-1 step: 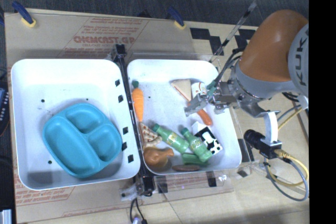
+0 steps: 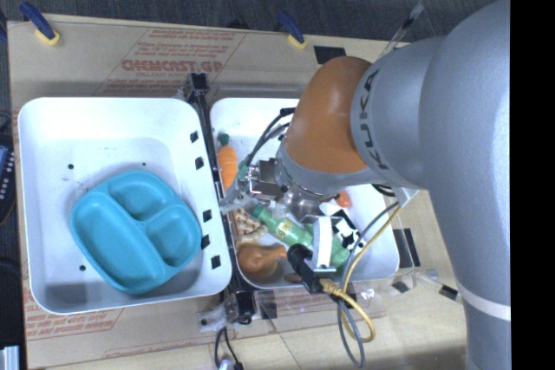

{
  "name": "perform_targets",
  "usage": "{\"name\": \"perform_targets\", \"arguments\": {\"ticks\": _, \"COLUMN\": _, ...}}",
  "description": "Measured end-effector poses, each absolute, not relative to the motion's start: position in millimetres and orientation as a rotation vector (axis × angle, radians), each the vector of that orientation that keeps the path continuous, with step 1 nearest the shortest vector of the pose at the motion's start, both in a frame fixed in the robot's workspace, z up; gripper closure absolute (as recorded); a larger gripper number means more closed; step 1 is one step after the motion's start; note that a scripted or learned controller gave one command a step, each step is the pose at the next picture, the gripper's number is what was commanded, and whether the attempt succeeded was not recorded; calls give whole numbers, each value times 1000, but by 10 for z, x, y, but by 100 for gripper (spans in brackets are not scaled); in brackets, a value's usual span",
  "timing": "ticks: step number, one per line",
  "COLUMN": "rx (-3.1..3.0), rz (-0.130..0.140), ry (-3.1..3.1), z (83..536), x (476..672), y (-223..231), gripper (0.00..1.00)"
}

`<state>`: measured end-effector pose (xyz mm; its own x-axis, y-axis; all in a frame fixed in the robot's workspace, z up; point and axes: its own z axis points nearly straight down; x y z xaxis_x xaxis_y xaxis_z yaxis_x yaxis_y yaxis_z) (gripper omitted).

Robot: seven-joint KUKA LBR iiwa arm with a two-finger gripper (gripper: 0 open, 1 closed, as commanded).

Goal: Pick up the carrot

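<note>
Carrot [image 2: 227, 166] sits in the right bin [image 2: 251, 110], hard against the divider [image 2: 208, 178] between the two bins. Its long axis runs roughly parallel to the divider, green top end toward the bin's far wall, orange body toward the near side. Arm's orange band [image 2: 325, 121] hangs over the bin just right of the carrot. Gripper [image 2: 260, 186] is beside the carrot's near end; can't tell its state. Blue divided tray [image 2: 134, 225] lies left of the divider.

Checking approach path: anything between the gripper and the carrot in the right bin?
Nothing visible sits between them. The carrot lies against the right bin's left wall, just left of the gripper. A green bottle and brown item lie nearer the camera, off that line.
</note>
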<state>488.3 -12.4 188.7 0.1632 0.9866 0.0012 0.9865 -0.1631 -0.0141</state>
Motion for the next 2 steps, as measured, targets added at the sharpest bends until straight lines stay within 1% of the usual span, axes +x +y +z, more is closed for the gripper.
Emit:
{"name": "perform_targets", "arguments": {"ticks": 1, "rx": -2535, "rz": 12, "ry": -1852, "z": 1914, "x": 5225, "y": -490, "gripper": 0}}
{"name": "perform_targets", "arguments": {"ticks": 2, "rx": -2454, "rz": 7, "ry": -1955, "z": 1918, "x": 6099, "y": -581, "gripper": 0}}
